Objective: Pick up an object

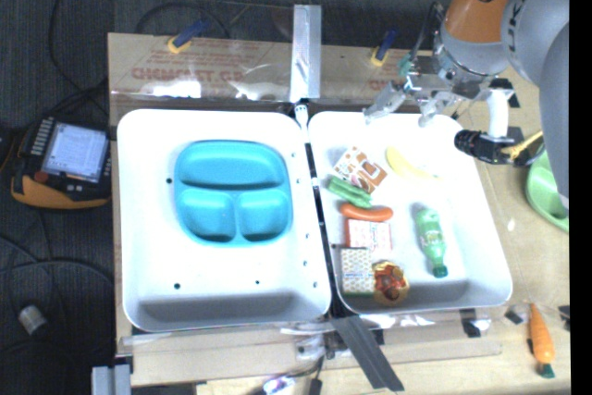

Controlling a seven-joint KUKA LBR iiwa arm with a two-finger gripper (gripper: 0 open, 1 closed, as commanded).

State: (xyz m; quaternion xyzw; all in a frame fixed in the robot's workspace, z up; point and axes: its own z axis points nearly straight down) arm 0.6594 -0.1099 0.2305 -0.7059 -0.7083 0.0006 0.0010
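Note:
The right bin (pixel 481 227) holds several small items: a yellow banana (pixel 409 164), an orange-and-white carton (pixel 359 167), a green pepper (pixel 349 191), a red sausage (pixel 367 213), a green bottle (pixel 430 240), two snack packets (pixel 365 236) and a dark red fruit (pixel 390 282). My gripper (pixel 400 107) hangs above the bin's far edge, past the banana and carton. Its two fingers (pixel 375 111) are spread apart with nothing between them.
The left bin (pixel 148 273) bears a blue three-compartment tray (pixel 232 191). A handheld device (pixel 65 157) lies on the floor at left. A green object (pixel 548 185) and an orange tool (pixel 540 339) sit right of the bins. Clamps (pixel 190 35) hold the back board.

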